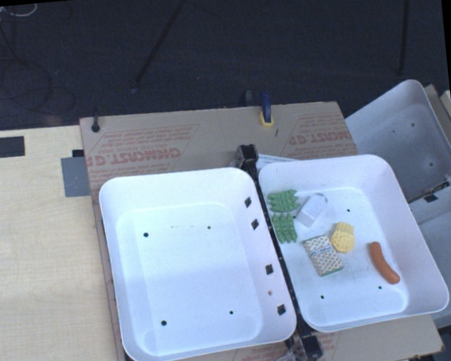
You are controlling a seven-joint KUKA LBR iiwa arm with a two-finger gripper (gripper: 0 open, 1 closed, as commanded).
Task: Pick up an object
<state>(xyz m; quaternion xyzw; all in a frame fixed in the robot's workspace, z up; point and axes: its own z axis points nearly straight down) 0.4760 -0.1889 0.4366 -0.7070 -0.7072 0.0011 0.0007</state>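
Cardboard sheet [166, 146] on a pale wood bench [35, 276], two white bins on top. Can't tell the gripper's state. Everything pickable is in the right bin [407, 196]: two green pieces [283, 214] at 10 o'clock, a clear wrapper-ish thing [313, 209] beside them, yellow lump [343, 237] touching a patterned box [323, 254] near centre, orange sausage [383, 262] at 4 o'clock. Left bin [118, 227] sits at 9 o'clock of it.
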